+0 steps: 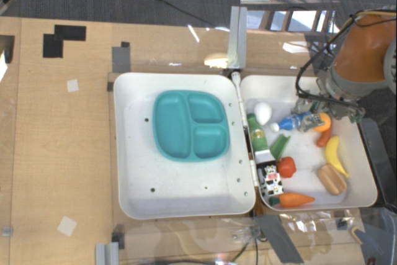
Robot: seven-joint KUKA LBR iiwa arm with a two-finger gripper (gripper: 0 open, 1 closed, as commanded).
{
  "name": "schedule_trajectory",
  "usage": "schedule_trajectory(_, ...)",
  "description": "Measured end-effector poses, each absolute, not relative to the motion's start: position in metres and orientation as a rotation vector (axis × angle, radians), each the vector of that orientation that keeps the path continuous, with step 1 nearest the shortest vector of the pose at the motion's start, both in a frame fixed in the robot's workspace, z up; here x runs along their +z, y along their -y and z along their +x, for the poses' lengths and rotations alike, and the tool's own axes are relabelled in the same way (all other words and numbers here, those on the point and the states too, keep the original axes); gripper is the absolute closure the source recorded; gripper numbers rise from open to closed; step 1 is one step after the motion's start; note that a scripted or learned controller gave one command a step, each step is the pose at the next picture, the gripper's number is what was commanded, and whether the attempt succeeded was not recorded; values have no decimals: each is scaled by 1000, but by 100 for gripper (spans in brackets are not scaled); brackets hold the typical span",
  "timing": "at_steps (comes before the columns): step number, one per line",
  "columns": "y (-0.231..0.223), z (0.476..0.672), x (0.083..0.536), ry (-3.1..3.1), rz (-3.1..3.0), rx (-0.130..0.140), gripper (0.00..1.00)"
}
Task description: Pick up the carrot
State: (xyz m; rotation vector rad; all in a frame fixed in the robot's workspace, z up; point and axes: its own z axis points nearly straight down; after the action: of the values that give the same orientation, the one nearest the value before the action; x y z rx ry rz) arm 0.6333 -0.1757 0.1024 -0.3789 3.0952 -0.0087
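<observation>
Two white bins were seen on the counter [56,152]. The tool [313,116] hung over the right bin [366,186], crowded by a banana [335,155] and hot dog [332,180]. The carrot [296,199] lay well below-left of it, against the near wall.

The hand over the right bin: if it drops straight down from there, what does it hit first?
Probably the orange piece and the blue item directly under the hand, not the carrot, which lies at the bin's near edge. Depth is hard to judge from this slanted view.
</observation>
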Motion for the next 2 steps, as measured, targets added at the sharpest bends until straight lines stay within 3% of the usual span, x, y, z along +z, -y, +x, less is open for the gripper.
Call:
schedule_trajectory(1,205,636,149,-3128,-14,-4,100)
schedule_trajectory(2,196,622,306,-3098,383,-4,100)
